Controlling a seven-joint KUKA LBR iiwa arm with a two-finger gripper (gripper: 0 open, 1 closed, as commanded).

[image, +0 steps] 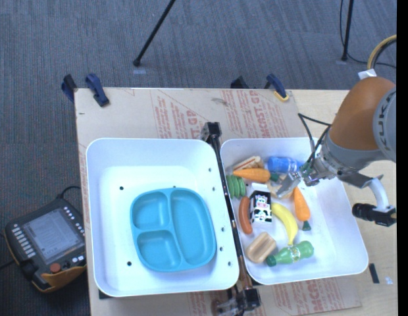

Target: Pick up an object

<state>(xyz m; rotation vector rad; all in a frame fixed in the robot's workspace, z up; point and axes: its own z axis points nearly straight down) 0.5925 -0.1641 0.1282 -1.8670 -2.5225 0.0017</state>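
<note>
The right bin [335, 245] holds several toy foods: a blue item [281, 164], two orange carrots [253, 174] [301, 205], a yellow banana [286, 222], a cow-print carton [260, 207], a red sausage [245, 214], a bread piece [260, 247] and a green bottle [291, 253]. My gripper [288, 182] hangs low over the bin's upper middle, between the blue item and the right carrot. It is open, with nothing visibly between its fingers. The arm's orange band [362, 114] is to the upper right.
The left bin [108, 176] carries a blue divided plate [172, 229]. A green ribbed item [237, 186] lies by the divider between the bins. Clamps [95, 87] grip the bench's back edge. A pendant [46, 242] sits on the floor at left.
</note>
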